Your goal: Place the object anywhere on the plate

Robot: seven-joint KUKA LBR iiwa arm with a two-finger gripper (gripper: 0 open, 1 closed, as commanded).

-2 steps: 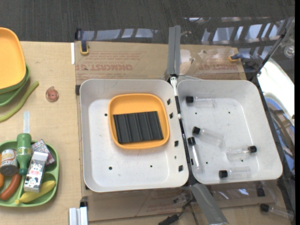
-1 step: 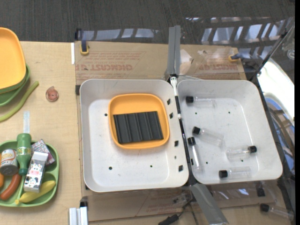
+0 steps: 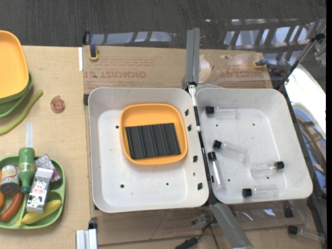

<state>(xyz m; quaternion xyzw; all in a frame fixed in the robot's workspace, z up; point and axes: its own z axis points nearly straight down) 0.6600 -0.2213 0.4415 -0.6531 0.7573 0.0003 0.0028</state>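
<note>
The dark grey ribbed rectangular slab (image 3: pixel 153 141) is lying flat on the orange rounded-square plastic plate (image 3: pixel 129 119) in the left white bin (image 3: pixel 104 191); the gripper's state I cannot tell; another grab there is risking dragging it off

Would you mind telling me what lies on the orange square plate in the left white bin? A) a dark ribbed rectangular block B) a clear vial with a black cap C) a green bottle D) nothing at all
A: the dark ribbed rectangular block rests flat on the orange square plate in the left white bin.
</note>
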